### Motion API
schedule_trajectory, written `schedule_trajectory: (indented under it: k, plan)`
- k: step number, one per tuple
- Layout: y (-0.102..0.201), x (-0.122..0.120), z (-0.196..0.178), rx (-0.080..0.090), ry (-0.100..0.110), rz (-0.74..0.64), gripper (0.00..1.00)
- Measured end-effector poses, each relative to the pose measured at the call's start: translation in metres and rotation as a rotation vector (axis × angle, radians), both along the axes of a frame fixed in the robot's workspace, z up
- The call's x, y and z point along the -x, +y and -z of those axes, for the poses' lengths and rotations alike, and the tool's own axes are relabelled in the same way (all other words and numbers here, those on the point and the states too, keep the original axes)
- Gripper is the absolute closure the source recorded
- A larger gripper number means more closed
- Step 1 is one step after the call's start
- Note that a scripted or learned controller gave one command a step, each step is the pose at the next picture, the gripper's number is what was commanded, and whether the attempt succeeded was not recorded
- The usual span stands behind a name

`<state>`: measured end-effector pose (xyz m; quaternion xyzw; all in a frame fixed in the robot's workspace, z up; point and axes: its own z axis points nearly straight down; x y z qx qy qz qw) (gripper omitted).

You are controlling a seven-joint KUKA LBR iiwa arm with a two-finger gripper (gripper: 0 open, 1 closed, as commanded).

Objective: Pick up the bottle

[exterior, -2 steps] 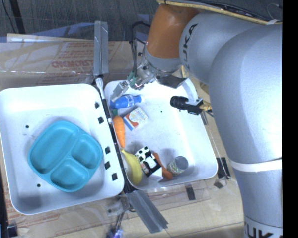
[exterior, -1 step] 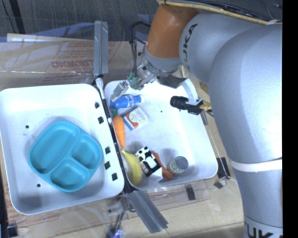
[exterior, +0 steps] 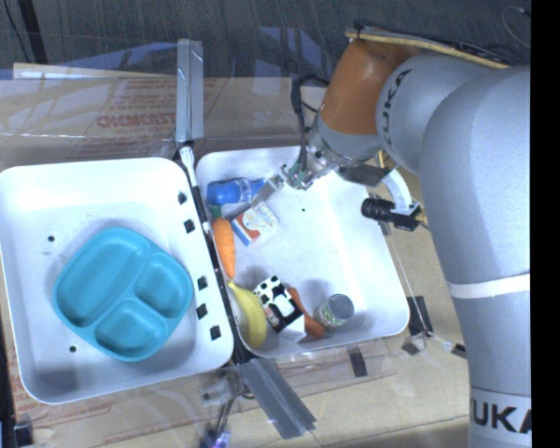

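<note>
Landmark: right bin, the shallow white bin under the arm; all places below given relative to it.
Bottle: lying on its side in the right bin's far-left corner, close against the left wall, neck end pointing toward the bin's middle.
Bottle look: small and blue, with a paler, clear-looking stretch toward the neck; glossy, probably smooth plastic; details of cap too small to tell.
Gripper: low over the right bin's far edge, just beside the bottle's neck end; nothing visibly between its tips, and how far apart they stand cannot be told.
Why gripper sits there: apparently lined up for an approach on the bottle from its free end, since the bin wall blocks the other side.
Neighbours: small white and orange carton just nearer than the bottle; carrot along the right bin's left wall; banana, black and white block and tin can along the near edge.
Why it matters: carton close to the bottle, so little room for a clean grasp.
Left of right bin: second white bin holding a blue divided plate.
Under right bin: counter.
</note>
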<state>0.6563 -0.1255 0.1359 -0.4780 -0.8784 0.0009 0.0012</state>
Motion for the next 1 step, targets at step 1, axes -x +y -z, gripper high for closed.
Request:
schedule_trajectory:
  k: [1]
  plan:
    - [0.0217, -0.0038, 0.0354, 0.004, -0.011, -0.309, 0.0]
